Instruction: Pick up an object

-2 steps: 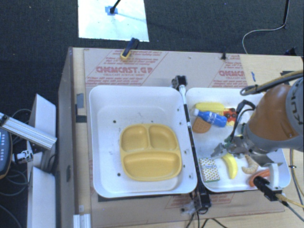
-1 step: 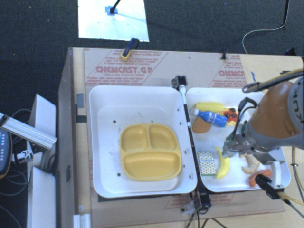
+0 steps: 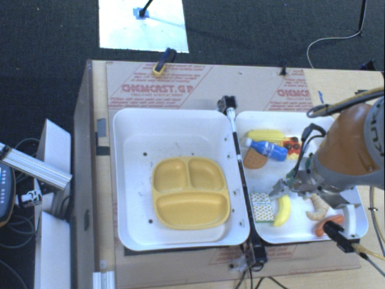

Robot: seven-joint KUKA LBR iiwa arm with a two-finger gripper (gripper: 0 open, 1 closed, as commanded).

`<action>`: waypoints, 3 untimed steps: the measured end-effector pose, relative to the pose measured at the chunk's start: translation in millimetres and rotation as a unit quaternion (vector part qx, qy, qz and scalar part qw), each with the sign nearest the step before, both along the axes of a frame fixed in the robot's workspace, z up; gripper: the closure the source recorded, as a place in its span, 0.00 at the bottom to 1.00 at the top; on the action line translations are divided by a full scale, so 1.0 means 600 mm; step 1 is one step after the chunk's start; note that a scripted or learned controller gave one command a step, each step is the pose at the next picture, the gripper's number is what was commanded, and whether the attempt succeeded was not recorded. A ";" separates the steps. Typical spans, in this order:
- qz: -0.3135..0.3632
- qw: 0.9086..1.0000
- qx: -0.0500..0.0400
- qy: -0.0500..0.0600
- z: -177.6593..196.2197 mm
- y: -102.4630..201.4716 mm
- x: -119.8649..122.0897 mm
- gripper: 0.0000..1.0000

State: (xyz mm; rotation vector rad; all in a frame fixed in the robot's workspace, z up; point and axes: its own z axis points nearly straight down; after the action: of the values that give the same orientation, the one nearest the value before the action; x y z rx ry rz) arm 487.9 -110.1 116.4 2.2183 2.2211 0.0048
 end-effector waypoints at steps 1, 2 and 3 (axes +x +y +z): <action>0.000 1.000 0.000 -0.001 0.017 0.000 0.002 1.00; 0.001 1.000 0.000 -0.001 0.017 0.000 0.002 0.00; 0.000 1.000 0.001 -0.002 -0.047 0.005 0.003 0.00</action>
State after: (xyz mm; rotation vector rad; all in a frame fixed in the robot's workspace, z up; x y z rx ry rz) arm 489.5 -106.8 88.0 2.2169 2.2212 0.0109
